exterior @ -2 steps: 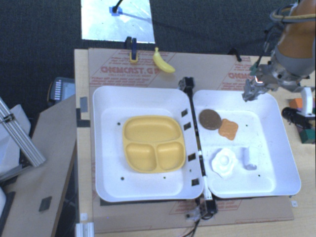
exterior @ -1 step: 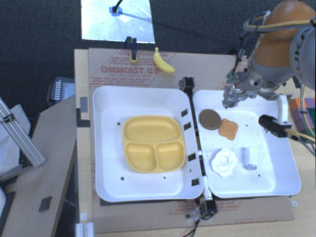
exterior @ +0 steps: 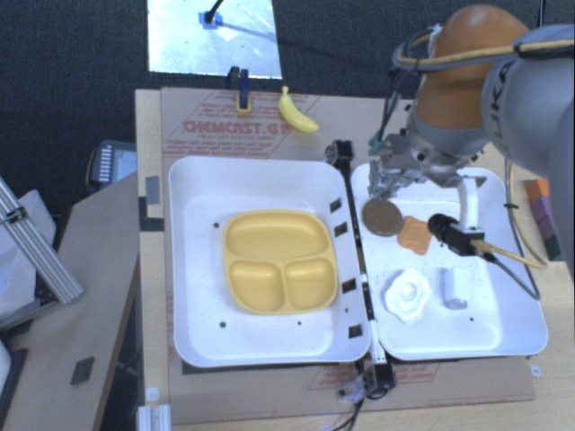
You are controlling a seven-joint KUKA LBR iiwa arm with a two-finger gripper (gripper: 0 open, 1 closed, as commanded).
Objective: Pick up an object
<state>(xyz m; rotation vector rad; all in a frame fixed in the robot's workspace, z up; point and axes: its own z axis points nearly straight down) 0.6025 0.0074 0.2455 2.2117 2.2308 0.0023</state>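
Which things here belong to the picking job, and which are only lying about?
Job, likely: gripper over the right bin; in it, brown round disc, orange piece, toy fried egg, small white cylinder.
Lying about: yellow divided plate in the left bin; banana and blue-and-yellow clip behind the bins.

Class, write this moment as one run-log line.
gripper: over right bin, near brown disc | left bin: yellow tray

Bright, even light nearly washes out the white left bin (exterior: 193,241) and right bin (exterior: 508,317).
A far shiny panel (exterior: 214,25) glares against the dark backdrop; shadows are faint and soft, and fine detail is slightly blurred and grainy.
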